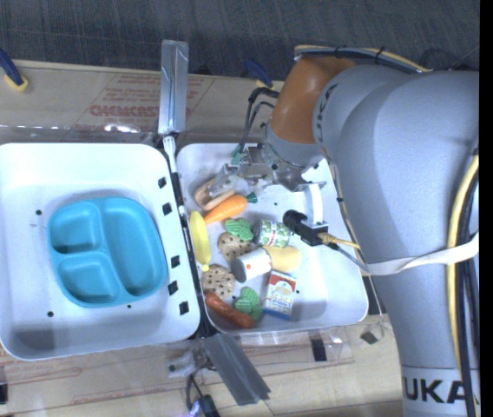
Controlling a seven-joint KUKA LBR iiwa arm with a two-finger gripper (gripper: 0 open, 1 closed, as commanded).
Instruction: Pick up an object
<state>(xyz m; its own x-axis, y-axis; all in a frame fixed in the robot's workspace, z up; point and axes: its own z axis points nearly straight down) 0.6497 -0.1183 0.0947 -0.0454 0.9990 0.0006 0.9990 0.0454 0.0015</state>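
Far left, one blue clamp (9,68) grips the edge of the brown cardboard sheet (82,94) under both bins; its red printing is too faint to read. Next comes the left shallow white bin (21,168), and in it sits one light-blue plastic tray with three compartments (106,250), nothing else beside it. A grey metal bar (173,85) stands at the seam between the bins.

Across the seam, the right shallow white bin (351,294) is crowded with toy food. One yellow banana (199,237) lies along its left wall. One orange carrot (226,207) lies near the top, just below the gripper. Two brown chocolate-chip cookies show: one mid-bin (228,244), one lower (217,280). Two green leafy pieces: one (239,228) by the upper cookie, one (248,301) near the bottom. One red sausage-like piece (227,313) lies along the bottom wall. One white cup (252,264) lies tipped on its side, one pale yellow block (285,256) just beside it, one small green-labelled can (272,233) above, and one red-and-white carton (281,294) below; their print is too small to read.

The two-finger gripper (229,177) is down in the bin's upper left corner, just above the carrot; whether the fingers are open or closed, I cannot tell, and nothing is visibly held. The grey arm with its orange band (303,102) bends in from the right, "UKA" readable on its base (437,392).
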